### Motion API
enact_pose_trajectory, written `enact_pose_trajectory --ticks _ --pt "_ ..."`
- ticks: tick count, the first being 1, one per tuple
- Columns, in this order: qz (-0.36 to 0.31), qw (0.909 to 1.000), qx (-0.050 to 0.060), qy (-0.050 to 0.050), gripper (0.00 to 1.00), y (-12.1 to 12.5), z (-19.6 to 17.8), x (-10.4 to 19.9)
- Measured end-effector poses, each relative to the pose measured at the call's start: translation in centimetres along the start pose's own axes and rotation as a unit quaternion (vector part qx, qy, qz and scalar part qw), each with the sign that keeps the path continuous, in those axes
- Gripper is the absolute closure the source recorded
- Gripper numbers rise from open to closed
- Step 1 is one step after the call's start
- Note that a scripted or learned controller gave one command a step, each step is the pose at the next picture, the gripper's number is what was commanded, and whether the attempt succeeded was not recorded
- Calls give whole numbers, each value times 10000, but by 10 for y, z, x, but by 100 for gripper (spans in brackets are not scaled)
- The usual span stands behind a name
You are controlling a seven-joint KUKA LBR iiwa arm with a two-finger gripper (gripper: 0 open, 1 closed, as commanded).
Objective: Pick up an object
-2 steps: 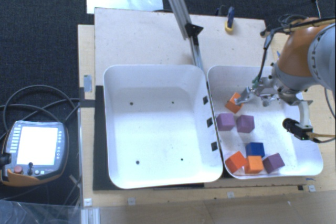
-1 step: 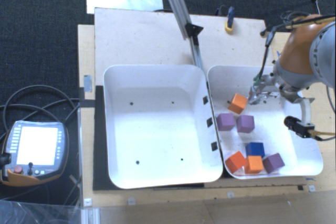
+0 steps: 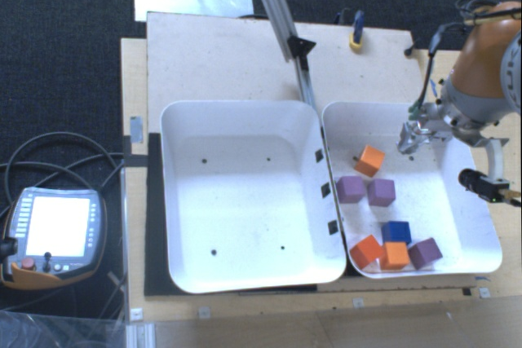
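1. Right bin point(image 3: 447, 204): white and shallow. Bare floor runs along its right wall and near-right corner, and this is the widest open room in it.
2. Left bin point(image 3: 245, 200): white floor with a few small dark specks. It shares a wall with the right bin, and three black tabs point(image 3: 325, 190) sit on that wall.
3. Gripper point(image 3: 410, 139): hangs over the far part of the right bin, just right of the lone orange cube point(image 3: 369, 160) and apart from it. From here I cannot tell whether the claw is open or closed.
4. Lone orange cube: in the far-left part of the right bin, near the shared wall. Its sides are equal, so it has no long axis. It sits skew to the bin walls.
5. Left purple cube point(image 3: 351, 189) and right purple cube point(image 3: 381, 192): side by side, just nearward of the lone orange cube.
6. Near-left corner of the right bin: the blue cube point(image 3: 396, 232), red-orange cube point(image 3: 366, 250), small orange cube point(image 3: 395, 256) and corner purple cube point(image 3: 425, 253) are packed close by the near wall.
7. Surroundings: an aluminium strut point(image 3: 273, 0) slants down to the bins' shared wall. A yellow clamp point(image 3: 356, 41) stands at the bench's far edge, and a teach pendant point(image 3: 53, 236) lies left of the bench.
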State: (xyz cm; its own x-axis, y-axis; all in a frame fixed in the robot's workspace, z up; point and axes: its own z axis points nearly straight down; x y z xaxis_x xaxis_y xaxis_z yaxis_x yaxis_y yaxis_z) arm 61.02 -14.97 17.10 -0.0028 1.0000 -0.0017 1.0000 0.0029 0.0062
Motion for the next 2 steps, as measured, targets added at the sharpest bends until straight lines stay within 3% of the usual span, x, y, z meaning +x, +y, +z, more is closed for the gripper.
enact_pose_trajectory --ticks 1,2 --pt "-11 10000 -15 -1 100 4 -65 4" --pt "-8 10000 11 5 100 5 -80 4"
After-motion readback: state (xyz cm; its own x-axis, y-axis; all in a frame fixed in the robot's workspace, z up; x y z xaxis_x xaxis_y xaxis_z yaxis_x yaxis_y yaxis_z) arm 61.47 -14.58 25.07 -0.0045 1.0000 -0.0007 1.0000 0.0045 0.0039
